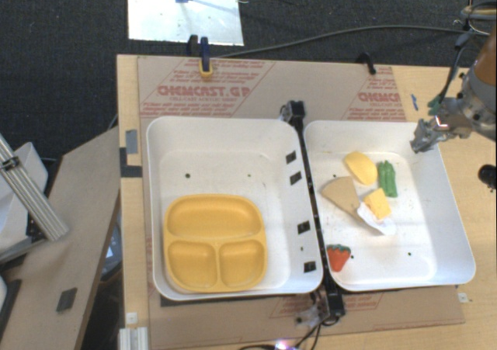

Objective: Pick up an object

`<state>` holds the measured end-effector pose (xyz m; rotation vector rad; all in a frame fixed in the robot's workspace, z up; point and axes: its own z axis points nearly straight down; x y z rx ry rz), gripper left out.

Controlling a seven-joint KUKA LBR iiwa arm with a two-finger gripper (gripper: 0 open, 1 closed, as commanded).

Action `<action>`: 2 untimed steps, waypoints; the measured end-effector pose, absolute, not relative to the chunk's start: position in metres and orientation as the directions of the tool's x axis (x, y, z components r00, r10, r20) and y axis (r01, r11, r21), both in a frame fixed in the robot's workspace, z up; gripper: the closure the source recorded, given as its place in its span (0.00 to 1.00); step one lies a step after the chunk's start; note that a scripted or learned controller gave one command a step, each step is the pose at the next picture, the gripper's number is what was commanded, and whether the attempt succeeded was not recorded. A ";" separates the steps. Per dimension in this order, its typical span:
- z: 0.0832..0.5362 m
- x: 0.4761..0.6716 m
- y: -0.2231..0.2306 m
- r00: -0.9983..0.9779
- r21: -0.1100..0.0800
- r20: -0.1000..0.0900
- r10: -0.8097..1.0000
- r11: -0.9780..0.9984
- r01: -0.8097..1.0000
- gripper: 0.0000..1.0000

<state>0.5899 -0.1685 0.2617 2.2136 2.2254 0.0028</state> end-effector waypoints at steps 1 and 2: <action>0.249 0.585 -0.121 -0.006 0.001 0.000 1.000 0.006 1.000 1.00; 0.255 0.575 -0.071 -0.009 0.001 0.002 1.000 0.009 1.000 1.00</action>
